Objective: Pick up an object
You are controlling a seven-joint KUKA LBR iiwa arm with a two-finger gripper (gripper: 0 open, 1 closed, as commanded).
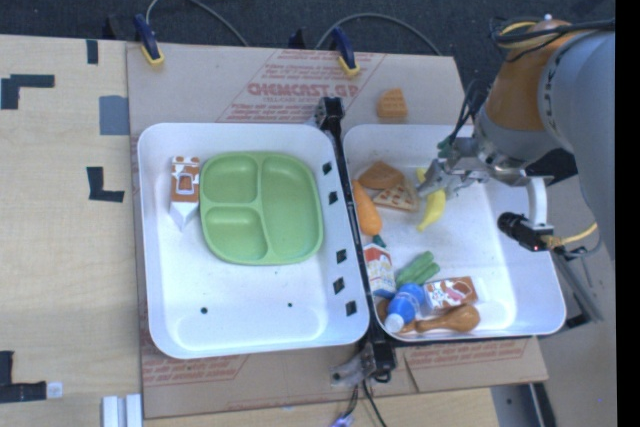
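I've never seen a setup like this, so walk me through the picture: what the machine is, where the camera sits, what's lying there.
One camera looks down at a slant on a bench with two white bins. The grey machine at right is a robot arm; its gripper hangs over the right bin, just above a banana. I can't tell whether it grips anything. That bin also holds a carrot, a waffle, green beans, a wooden spoon and a blue bottle. The left bin holds a green tray and a small carton.

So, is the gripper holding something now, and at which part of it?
It cannot be told. The gripper is right above the yellow banana in the right bin, at its upper end, but a hold is not visible.
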